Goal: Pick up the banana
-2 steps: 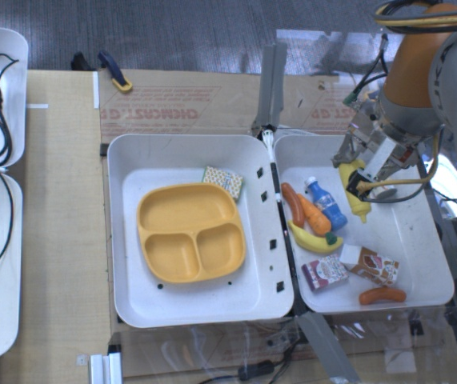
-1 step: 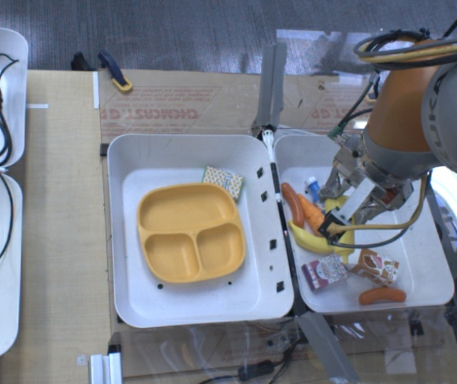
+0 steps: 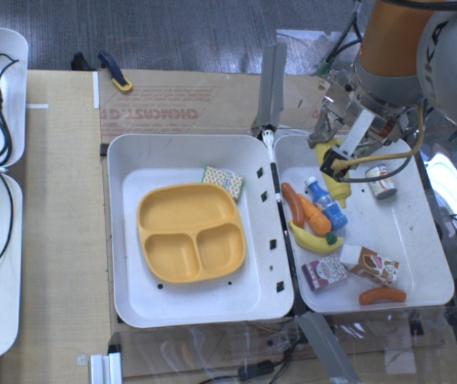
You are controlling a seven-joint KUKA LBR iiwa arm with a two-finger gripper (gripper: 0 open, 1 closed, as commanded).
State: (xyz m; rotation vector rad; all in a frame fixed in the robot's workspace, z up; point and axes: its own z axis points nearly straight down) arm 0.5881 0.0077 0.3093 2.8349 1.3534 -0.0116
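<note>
Closest to me, 1 sausage (image 3: 382,296) lies near the front rim of the right bin (image 3: 420,234). The banana (image 3: 314,241) sits by that bin's left wall, tucked under 1 carrot (image 3: 306,210) and 1 blue bottle (image 3: 327,204). The gripper (image 3: 332,146) hovers at the bin's far end, apart from the banana, with the bottle between them. Clenched or released? I can't tell.

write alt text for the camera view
The robot's gripper hangs over the far end of the right bin, where a banana lies next to a carrot and a blue bottle. The left bin holds a yellow divided plate.
</note>
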